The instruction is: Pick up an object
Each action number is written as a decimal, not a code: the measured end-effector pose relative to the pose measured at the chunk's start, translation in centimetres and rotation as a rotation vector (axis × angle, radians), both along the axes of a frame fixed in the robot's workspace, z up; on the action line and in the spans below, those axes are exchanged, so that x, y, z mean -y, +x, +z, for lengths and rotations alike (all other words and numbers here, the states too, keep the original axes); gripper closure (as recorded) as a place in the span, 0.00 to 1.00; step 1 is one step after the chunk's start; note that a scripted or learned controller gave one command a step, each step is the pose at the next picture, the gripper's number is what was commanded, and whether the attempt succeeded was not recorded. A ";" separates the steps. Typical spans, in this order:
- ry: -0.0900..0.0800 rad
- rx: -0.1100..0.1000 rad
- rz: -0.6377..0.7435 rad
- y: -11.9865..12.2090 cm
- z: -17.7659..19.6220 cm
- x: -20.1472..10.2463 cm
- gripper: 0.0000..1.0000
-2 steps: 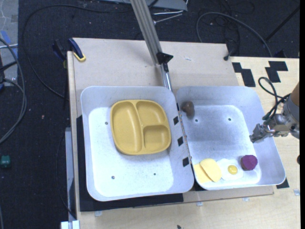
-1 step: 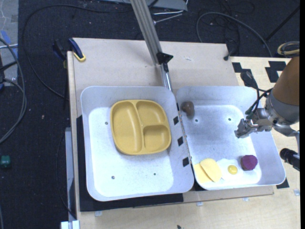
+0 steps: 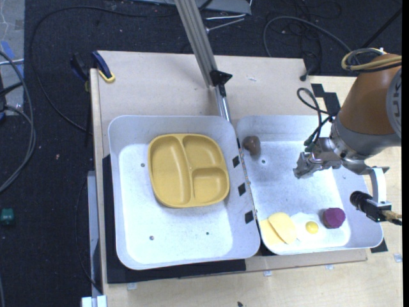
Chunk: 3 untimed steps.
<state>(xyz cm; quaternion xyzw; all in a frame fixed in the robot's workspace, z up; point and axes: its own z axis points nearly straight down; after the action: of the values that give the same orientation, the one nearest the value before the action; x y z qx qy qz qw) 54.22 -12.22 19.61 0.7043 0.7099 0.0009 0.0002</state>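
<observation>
The hand (image 3: 309, 166) is poised mid-bin; its state cannot be told. The round purple object (image 3: 333, 217), below-right, should be approached vertically, centred.

In the right bin (image 3: 281, 171), the middle floor lies bare and open to reach. Obstacles sit at its edges: a brown lump (image 3: 252, 144) at the far left corner, and a yellow slab (image 3: 282, 227), small yellow ball (image 3: 312, 228) and purple ball (image 3: 333, 217) along the near wall.
</observation>
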 end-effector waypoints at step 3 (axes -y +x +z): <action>0.001 0.001 0.001 4.1 3.3 -15.1 1.00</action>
<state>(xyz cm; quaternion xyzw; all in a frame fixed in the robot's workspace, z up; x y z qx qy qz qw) 58.31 2.89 22.86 0.7040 0.7102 0.0015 0.0004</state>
